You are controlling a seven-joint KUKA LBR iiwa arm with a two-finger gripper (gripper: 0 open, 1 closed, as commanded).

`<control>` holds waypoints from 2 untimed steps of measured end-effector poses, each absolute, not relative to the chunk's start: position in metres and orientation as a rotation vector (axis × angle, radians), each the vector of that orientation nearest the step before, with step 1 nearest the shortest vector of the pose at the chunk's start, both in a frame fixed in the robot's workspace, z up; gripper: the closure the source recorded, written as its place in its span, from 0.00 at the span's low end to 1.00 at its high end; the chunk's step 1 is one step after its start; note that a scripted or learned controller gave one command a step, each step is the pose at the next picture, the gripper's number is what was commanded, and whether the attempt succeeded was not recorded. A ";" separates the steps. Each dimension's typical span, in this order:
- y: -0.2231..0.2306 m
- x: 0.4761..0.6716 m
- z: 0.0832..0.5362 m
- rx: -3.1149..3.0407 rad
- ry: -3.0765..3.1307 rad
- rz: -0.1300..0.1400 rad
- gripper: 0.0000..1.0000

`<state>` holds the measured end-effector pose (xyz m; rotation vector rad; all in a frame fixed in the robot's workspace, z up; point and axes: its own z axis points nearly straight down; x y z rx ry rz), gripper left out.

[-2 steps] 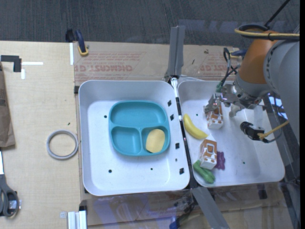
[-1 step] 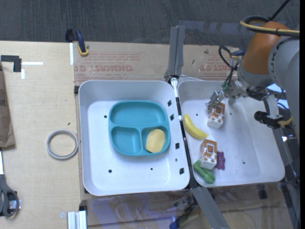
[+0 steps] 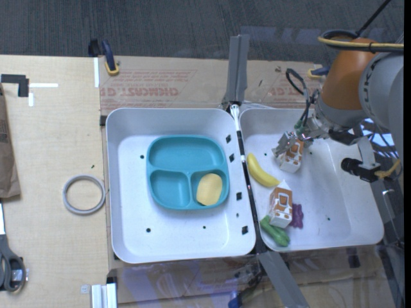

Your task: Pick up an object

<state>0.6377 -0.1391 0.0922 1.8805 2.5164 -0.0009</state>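
Over the right bin (image 3: 347, 226), the gripper (image 3: 287, 147) clasps a small carton (image 3: 293, 157).

A small white and orange carton (image 3: 292, 157) is in the right bin (image 3: 347, 217), near its back left part, tilted, directly under the gripper (image 3: 290, 144). The carton seems to be lifted a little, but I cannot tell if it touches the floor.
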 end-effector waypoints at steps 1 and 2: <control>-0.189 0.620 0.151 1.760 2.598 0.000 0.00; -0.142 0.610 0.113 2.178 2.267 -0.002 0.00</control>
